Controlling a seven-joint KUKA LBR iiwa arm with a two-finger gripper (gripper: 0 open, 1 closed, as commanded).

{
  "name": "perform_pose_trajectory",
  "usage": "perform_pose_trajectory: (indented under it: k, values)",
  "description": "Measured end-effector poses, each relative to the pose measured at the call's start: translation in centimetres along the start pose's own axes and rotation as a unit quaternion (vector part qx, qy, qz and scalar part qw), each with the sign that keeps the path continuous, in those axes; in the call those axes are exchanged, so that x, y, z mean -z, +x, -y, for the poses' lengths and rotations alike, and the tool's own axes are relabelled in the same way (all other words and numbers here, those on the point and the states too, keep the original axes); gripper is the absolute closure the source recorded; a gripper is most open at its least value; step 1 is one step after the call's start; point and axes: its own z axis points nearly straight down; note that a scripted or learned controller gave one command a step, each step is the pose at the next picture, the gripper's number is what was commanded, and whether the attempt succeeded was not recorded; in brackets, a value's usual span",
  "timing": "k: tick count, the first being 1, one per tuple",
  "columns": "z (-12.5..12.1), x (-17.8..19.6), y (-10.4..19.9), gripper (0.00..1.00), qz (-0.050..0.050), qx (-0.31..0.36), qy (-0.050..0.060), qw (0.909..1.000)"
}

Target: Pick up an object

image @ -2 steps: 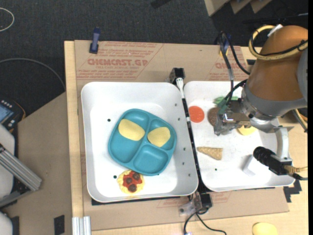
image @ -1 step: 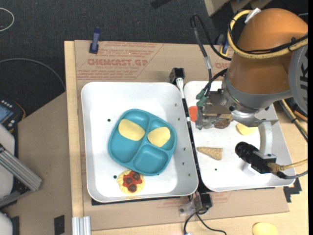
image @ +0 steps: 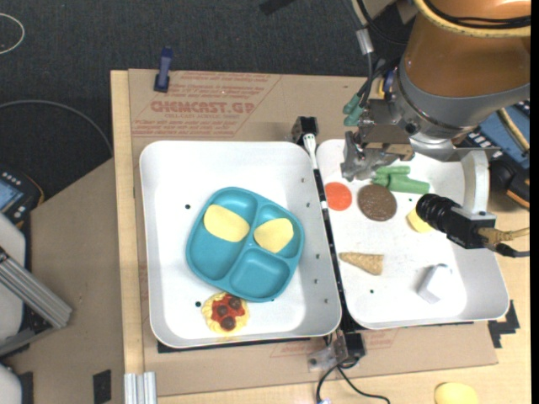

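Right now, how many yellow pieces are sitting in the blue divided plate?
2. One yellow piece lies in the blue plate's upper left compartment, the other yellow piece in its upper right compartment. The plate is fully in view, so none looks hidden.

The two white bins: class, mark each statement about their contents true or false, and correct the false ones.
1. The blue divided plate lies in the left bin. True.
2. Two yellow pieces sit in the plate's compartments. True.
3. The orange disc lies on the blue plate. False: it lies in the right bin, near the divider between the bins.
4. The small pizza lies in the right bin. False: it is in the left bin, just below the plate.
5. The gripper is above the right bin's upper part, near the brown disc. True.
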Motion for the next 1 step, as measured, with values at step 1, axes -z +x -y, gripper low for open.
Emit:
perform_pose_trajectory:
  k: [1]
  values:
    - [1.47, -8.1, -8.01, 1.0, 0.001, -0.006, 0.009, 0.9999]
